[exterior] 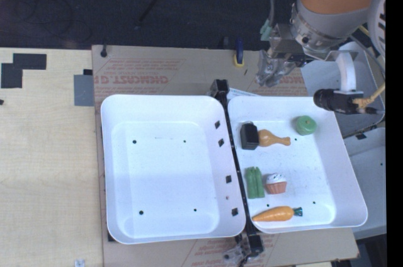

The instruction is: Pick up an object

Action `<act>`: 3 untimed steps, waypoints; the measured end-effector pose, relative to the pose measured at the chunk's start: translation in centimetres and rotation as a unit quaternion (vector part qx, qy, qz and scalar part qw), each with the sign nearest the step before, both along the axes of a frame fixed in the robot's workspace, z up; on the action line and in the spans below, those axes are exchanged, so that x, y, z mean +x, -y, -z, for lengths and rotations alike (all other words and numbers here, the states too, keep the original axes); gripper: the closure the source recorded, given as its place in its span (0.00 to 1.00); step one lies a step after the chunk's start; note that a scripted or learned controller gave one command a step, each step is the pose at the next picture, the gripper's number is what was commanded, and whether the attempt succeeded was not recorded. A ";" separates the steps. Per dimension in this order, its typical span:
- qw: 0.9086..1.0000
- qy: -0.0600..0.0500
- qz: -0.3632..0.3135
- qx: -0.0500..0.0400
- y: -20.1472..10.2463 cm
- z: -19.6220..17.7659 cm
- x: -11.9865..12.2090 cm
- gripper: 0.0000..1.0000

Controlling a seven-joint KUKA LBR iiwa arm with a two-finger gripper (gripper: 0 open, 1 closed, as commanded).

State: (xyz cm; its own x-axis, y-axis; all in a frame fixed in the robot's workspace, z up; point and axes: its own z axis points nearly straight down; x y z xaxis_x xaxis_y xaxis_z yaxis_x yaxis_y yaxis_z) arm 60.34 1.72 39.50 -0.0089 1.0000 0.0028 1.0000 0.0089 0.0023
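The right bin holds several small toys: a black block beside a tan drumstick-shaped piece, a round green piece, a green ridged vegetable, a pink and white cupcake and an orange carrot near the front wall. My gripper hangs above the far rim of the right bin, well clear of the toys, with nothing visible between its fingers.
The left bin stands next to the right one on a brown cardboard sheet. A black clamp strip runs between the bins. A black cylinder sticks out at the right, near the arm.
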 end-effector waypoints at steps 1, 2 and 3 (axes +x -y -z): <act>1.000 -0.005 0.004 -0.002 -0.5 4.4 -1.7 1.00; 1.000 -0.001 0.001 0.000 -6.3 -0.5 -6.4 1.00; 1.000 0.000 0.001 0.000 -9.9 -5.3 -9.6 1.00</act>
State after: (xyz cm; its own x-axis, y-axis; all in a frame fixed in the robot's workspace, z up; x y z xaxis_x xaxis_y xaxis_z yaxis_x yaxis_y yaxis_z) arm 50.70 11.60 44.83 -0.0063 1.0000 0.0020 1.0000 0.0063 0.0022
